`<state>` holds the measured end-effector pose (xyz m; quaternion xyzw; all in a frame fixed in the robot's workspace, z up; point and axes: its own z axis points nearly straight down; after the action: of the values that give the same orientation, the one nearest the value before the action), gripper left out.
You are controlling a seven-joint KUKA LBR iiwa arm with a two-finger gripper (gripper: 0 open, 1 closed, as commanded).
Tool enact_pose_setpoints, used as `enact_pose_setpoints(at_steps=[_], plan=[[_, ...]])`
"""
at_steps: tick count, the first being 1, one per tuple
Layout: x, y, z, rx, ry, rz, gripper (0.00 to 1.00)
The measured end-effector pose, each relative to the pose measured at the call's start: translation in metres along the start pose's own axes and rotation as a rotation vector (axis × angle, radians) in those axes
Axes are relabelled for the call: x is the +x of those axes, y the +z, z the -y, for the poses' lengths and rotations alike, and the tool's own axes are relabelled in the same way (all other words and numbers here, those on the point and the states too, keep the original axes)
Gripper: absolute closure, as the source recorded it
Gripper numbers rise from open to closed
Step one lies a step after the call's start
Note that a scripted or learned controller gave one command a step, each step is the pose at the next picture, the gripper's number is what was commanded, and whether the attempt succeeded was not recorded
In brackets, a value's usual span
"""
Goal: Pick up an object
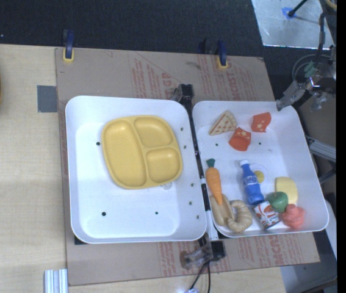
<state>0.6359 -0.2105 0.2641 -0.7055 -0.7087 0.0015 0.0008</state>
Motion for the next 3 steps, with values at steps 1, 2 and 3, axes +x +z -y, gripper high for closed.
enact_pose_setpoints(at_steps=[1,2,3], plan=[[0.0127,0.1561,-0.0227,-0.012,0.000,0.002,0.00],[0.0125,0.1492,-0.0210,-0.003,-0.005,0.002,1.00],[0.0127,0.1498,-0.0207,-0.002,-0.007,0.002,0.00]])
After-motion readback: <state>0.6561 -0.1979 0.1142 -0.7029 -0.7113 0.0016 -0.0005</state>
